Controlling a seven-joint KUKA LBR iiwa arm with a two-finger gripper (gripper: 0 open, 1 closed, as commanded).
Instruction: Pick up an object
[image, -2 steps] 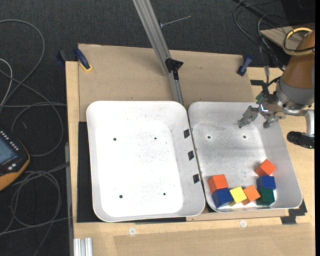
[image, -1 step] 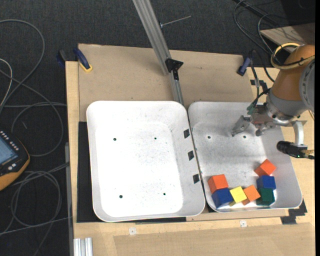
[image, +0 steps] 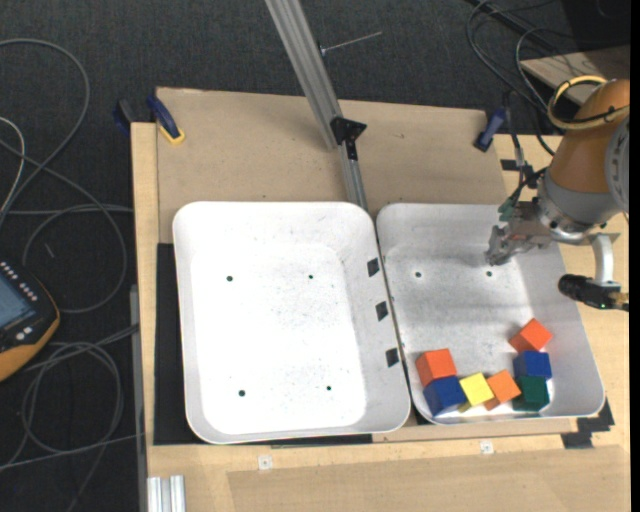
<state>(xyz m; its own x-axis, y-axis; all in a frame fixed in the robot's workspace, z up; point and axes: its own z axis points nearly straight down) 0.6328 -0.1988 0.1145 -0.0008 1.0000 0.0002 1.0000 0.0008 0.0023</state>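
Several coloured blocks crowd the near right corner of the right bin (image: 450, 260): an orange block (image: 434, 364), a blue block (image: 444, 394), a yellow block (image: 476, 388), a second orange block (image: 504, 386), a green block (image: 534, 396), a second blue block (image: 534, 364) and a third orange block (image: 533, 335). My gripper (image: 499, 251) hangs over the far part of the right bin, well apart from the blocks, with nothing seen between its fingers.
The left bin (image: 200, 230) lies beside the right one. A slanted metal post (image: 320, 90) rises between the bins at the back. Blue clamps (image: 165, 120) hold the board's far corners. Cables lie on the floor at left.
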